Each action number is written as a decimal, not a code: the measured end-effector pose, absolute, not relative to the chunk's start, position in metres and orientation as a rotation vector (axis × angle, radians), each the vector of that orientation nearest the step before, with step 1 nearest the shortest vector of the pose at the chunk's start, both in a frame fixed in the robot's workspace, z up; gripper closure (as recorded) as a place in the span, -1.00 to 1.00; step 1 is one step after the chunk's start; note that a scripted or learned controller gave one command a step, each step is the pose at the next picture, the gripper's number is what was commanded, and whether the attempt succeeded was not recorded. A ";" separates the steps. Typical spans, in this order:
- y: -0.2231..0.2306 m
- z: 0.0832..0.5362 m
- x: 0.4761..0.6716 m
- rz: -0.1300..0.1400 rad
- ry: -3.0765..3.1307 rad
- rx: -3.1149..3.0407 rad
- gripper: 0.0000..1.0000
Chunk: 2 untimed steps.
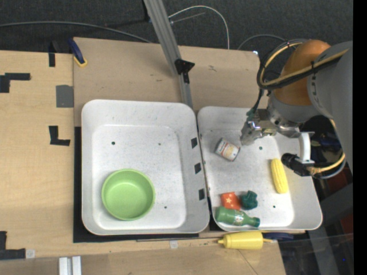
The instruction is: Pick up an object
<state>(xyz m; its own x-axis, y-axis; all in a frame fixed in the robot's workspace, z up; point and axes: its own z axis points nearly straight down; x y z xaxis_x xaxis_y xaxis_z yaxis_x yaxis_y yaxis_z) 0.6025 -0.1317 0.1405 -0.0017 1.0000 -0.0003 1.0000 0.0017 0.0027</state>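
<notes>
Clutter along the near wall first: a green bottle (236,216) lies at six o'clock in the right bin (304,211), an orange piece (230,199) and dark teal piece (249,199) touching just behind it, a yellow bottle (243,240) outside on the bench. Corn cob (278,175) at four o'clock. Centre now: a small can (227,149) tipped on its side, the likeliest target. The gripper (250,132) hangs just beside it at one o'clock; how wide its jaws stand I cannot tell, and nothing shows between them. The risk is that a rounded can rolls off toward nine o'clock if one finger nudges it first. A green bowl (128,194) sits in the left bin (137,110).
</notes>
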 end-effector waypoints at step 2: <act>-0.141 0.261 0.604 0.004 2.220 2.216 1.00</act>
<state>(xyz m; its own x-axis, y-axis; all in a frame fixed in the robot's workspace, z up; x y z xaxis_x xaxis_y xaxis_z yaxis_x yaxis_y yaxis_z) 0.6037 -0.1407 0.2607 -0.0018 1.0000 -0.0021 1.0000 0.0018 0.0054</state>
